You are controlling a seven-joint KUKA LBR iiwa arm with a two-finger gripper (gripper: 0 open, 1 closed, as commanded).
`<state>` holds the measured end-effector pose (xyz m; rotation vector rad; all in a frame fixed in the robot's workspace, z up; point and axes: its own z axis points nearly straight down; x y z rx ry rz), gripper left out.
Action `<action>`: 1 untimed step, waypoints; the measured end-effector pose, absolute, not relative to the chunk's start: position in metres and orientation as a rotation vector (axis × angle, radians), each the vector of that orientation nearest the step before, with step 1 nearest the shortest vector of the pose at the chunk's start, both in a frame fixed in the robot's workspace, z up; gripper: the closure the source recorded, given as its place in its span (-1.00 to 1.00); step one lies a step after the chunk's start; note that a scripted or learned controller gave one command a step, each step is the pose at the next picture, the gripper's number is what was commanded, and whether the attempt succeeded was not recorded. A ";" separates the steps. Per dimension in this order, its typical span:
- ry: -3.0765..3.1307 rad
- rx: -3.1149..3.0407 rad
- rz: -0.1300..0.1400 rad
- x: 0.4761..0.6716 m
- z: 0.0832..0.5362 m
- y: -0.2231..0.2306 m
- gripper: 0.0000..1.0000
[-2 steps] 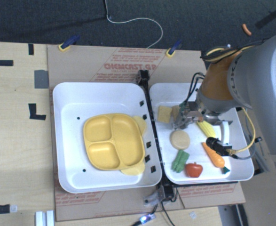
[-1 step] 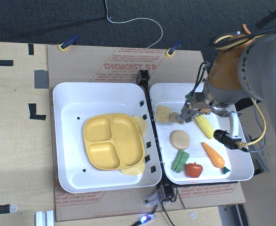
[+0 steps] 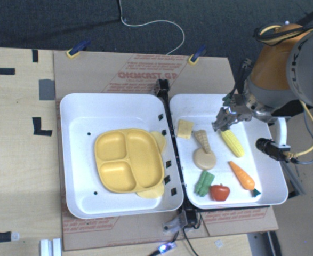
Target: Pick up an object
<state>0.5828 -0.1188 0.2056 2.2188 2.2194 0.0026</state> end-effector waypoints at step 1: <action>2.222 2.220 0.001 0.583 0.226 -0.118 1.00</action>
